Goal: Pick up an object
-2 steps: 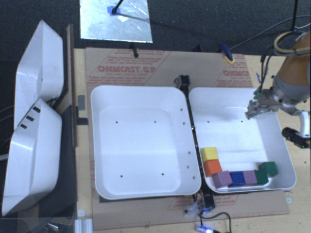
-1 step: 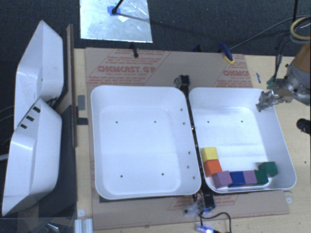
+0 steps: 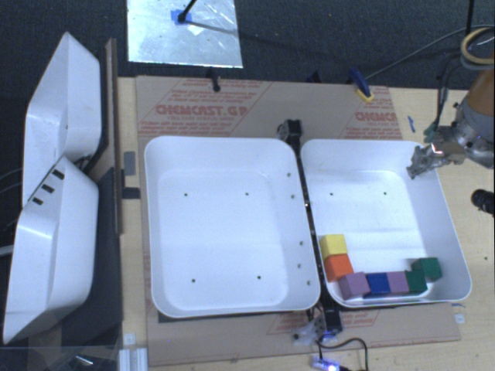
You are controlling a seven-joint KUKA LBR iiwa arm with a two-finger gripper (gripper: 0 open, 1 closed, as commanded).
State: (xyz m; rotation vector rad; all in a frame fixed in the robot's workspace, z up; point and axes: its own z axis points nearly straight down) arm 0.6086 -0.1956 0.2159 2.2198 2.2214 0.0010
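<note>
Two shallow white bins sit side by side on a brown cardboard sheet [image 3: 232,103] printed with red lettering; the left bin [image 3: 224,226] shows its bare floor, while the right bin [image 3: 371,199] holds a cluster of coloured blocks along its near edge. A yellow block [image 3: 333,245] lies just beside the dividing wall, with an orange block [image 3: 338,266] touching it on the near side; from there a row runs rightward along the near wall: a purple block [image 3: 353,284], a blue block [image 3: 378,284], a second, paler purple block [image 3: 397,282] and a dark green block [image 3: 425,271] at the right end, each touching or just beside its neighbour.

The gripper [image 3: 423,161] hangs over the right bin's far right rim, well apart from the blocks; nothing shows between its jaws, and whether they are released or clenched cannot be told at this angle and blur; the arm's orange band [image 3: 481,93] enters from the right edge.

Beyond the bins a shiny metal plate [image 3: 184,22] lies on the dark floor; white moulded covers [image 3: 58,184] stand at the left.
</note>
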